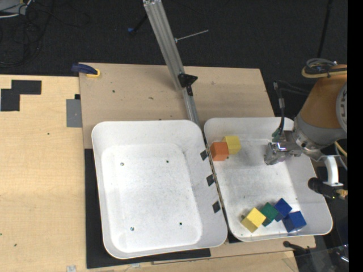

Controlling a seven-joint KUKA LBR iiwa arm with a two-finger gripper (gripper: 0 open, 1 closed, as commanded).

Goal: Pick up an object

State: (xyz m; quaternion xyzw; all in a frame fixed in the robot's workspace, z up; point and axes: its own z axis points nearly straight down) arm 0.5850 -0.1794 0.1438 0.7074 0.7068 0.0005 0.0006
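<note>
Your arm (323, 109) reaches in over the right bin (255, 126), wrist angled down. Your gripper (276, 152) hangs low above that bin's upper right part.

The gripper (276, 150) hangs over the right bin (249, 130), near its far right side. An orange block (220, 151) touches a yellow block (232, 144) at the bin's left wall (far end); four more blocks (273, 215) cluster near its front edge.

A slanted grey aluminium rail (168, 50) rises beyond the jaws; a blue-and-yellow clamp (85, 69) lies on the wooden tabletop (39, 169), well apart from the jaws.
</note>
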